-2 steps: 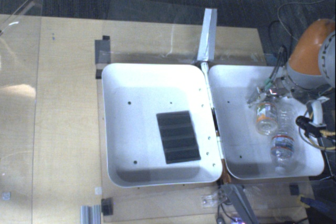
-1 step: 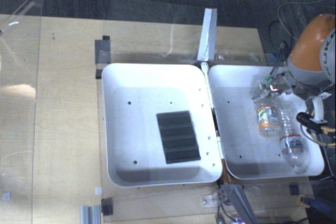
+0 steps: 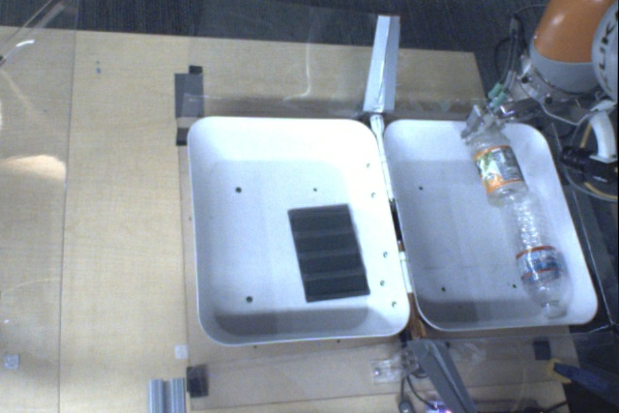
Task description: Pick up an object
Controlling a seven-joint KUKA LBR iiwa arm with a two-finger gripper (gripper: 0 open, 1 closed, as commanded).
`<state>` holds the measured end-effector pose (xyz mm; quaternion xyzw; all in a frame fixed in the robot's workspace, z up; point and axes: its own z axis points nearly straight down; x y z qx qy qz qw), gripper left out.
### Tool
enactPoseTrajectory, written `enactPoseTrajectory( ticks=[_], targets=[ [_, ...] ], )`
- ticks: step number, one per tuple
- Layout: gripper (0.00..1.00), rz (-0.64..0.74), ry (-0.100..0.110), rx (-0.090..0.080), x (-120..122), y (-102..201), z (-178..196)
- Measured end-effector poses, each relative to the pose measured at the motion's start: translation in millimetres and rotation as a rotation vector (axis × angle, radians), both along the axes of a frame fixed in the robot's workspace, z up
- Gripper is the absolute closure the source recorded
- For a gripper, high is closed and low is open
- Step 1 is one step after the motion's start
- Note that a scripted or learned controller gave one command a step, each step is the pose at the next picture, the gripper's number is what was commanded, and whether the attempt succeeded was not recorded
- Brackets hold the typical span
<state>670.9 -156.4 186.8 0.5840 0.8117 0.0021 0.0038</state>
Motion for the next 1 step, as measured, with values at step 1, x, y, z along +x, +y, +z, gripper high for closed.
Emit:
enactPoseTrajectory(
  ticks=[1],
  targets=[
    [1.0, 0.375, 0.002, -0.002, -0.4, 35.7, -16.6]
  ],
)
